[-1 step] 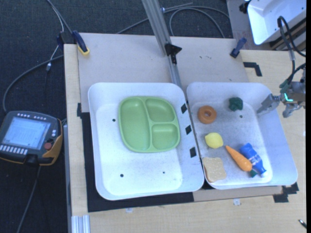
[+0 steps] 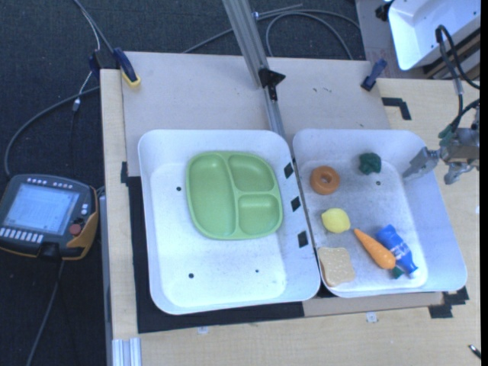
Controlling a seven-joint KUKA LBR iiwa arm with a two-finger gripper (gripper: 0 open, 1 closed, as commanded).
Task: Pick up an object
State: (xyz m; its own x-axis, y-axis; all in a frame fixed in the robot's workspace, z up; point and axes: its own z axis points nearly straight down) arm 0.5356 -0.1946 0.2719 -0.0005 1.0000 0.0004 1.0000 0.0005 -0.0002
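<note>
Left bin (image 2: 164,280) has just a green divided plate (image 2: 234,194). Right bin (image 2: 438,227) holds bread (image 2: 336,265) at 7 o'clock, carrot (image 2: 374,248) touching blue packet (image 2: 398,248), lemon (image 2: 335,220), donut (image 2: 325,179), green lump (image 2: 370,162). Gripper (image 2: 436,168) sits at 2 o'clock over the rim, jaws spread, holding nothing.

A robotics lab; teach pendant (image 2: 46,216) on dark carpet, cables (image 2: 69,21), clamped bench (image 2: 198,90).
</note>
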